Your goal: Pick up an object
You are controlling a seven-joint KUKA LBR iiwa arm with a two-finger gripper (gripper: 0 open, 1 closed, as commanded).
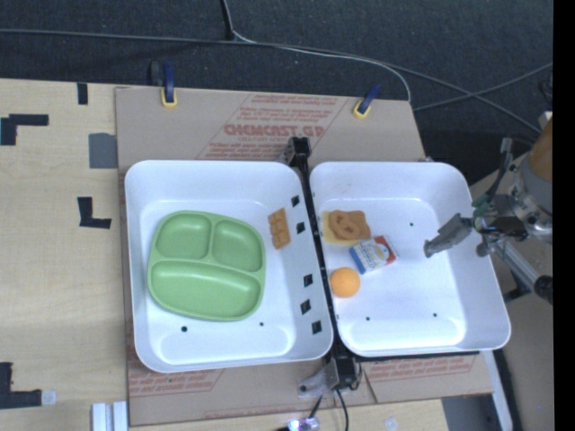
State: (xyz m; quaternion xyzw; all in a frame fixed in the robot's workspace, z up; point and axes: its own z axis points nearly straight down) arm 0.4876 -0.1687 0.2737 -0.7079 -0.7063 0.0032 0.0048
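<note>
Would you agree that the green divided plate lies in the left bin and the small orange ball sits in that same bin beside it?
Not quite. The camera view shows the green divided plate in the left white bin, but the small orange ball sits in the right white bin, near the bins' shared edge.

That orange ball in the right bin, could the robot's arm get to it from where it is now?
Probably yes. The orange ball lies apart from the blue-and-white packet, open from above, and the gripper hangs over the same bin's right side with bare floor between.
</note>
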